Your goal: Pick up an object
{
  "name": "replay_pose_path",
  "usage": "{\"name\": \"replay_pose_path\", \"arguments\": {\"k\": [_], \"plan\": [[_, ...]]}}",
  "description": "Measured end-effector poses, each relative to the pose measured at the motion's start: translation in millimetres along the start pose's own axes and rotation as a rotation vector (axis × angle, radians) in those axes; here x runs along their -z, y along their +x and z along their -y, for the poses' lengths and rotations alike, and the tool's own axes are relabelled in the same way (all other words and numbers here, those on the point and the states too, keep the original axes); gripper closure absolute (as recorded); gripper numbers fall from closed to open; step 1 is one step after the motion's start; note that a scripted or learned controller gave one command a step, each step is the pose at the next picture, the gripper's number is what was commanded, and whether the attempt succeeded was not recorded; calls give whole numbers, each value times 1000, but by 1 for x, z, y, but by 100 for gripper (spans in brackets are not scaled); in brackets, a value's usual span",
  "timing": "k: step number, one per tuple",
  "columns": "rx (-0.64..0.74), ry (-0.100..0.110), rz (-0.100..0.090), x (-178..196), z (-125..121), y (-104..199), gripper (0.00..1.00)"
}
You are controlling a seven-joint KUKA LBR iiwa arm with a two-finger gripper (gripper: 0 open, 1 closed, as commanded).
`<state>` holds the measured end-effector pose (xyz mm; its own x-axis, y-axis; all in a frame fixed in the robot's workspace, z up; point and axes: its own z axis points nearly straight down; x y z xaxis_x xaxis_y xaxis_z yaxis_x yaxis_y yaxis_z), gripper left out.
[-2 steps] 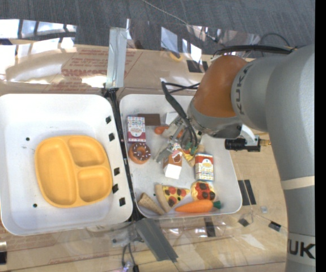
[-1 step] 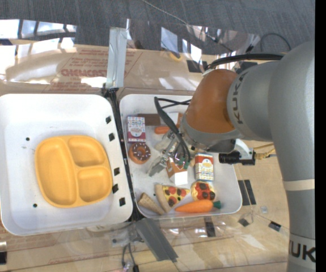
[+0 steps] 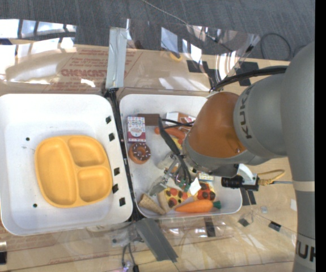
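Orange-banded arm over cluttered right bin

Gripper (image 3: 178, 173) sits low among toy food; finger state cannot be determined. Carrot (image 3: 195, 207) lies at 5 o'clock, doughnut (image 3: 139, 152) at 9. Recommend descending squarely on one isolated item, avoiding neighbours.

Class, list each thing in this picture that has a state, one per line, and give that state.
Left bin: holds the yellow tray.
Yellow tray: lying flat, three compartments bare.
Right bin: cluttered with toy food.
Donut: flat on the bin floor, near the left wall.
Carrot: lying on its side by the near wall.
Arm: reaching down into the right bin.
Claw: low among the items, grip unclear.
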<state>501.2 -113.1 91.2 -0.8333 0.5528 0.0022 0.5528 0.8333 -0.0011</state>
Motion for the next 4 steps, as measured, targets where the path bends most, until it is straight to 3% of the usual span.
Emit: {"name": "replay_pose_path", "arguments": {"k": [1,2,3,4], "plan": [[7,-2,2,10,-2,-1,100],[-302,-1,1,0,-36,-15,100],[145,-3,7,2,26,-54,100],[145,-3,7,2,26,-53,0]]}}
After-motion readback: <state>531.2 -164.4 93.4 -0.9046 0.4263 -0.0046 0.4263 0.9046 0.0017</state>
